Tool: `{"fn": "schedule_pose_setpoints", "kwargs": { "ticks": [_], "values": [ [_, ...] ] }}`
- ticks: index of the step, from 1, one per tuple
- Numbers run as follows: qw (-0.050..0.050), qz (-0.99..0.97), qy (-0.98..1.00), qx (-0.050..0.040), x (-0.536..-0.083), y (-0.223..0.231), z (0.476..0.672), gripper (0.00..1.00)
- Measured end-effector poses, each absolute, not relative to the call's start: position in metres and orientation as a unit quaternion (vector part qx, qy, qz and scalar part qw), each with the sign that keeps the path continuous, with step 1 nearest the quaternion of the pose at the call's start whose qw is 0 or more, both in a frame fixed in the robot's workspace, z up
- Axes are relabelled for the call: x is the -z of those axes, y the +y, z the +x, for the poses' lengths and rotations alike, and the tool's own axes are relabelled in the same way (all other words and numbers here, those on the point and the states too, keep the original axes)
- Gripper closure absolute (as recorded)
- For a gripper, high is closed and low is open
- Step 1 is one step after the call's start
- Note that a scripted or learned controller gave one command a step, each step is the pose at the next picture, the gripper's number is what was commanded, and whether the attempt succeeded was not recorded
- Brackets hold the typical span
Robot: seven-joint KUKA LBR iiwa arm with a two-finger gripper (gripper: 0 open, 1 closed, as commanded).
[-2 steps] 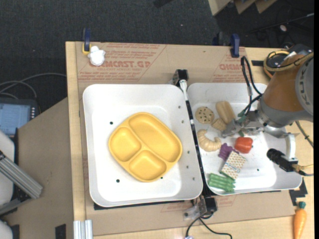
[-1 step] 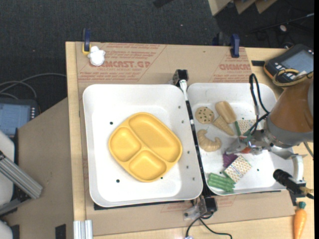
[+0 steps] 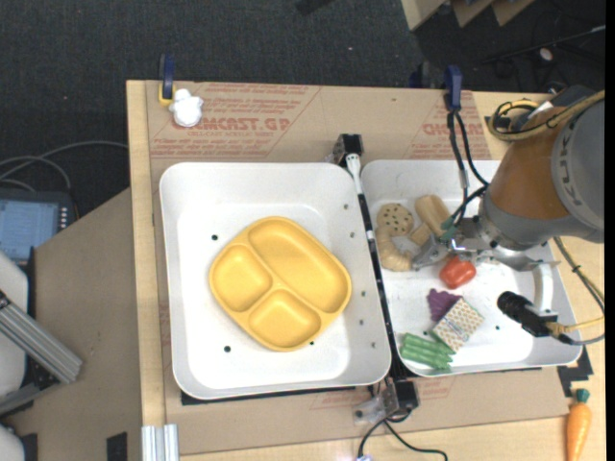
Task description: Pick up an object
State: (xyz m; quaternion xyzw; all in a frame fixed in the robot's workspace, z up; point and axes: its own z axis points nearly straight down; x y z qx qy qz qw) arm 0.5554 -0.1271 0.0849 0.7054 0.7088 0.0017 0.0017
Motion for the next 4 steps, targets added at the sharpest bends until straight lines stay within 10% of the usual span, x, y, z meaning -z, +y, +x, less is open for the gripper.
{"fn": "schedule_pose_setpoints", "kwargs": {
  "ticks": [2,3,4],
  "values": [
    [0.003,0.706,0.709,-0.0009,-0.086,-0.098,0.668,0.00],
    [0.004,0.706,0.708,-0.0012,-0.097,-0.099,0.668,1.00],
    [0.002,0.705,0.709,-0.0038,-0.191,-0.042,0.629,1.00]
  ]
}}
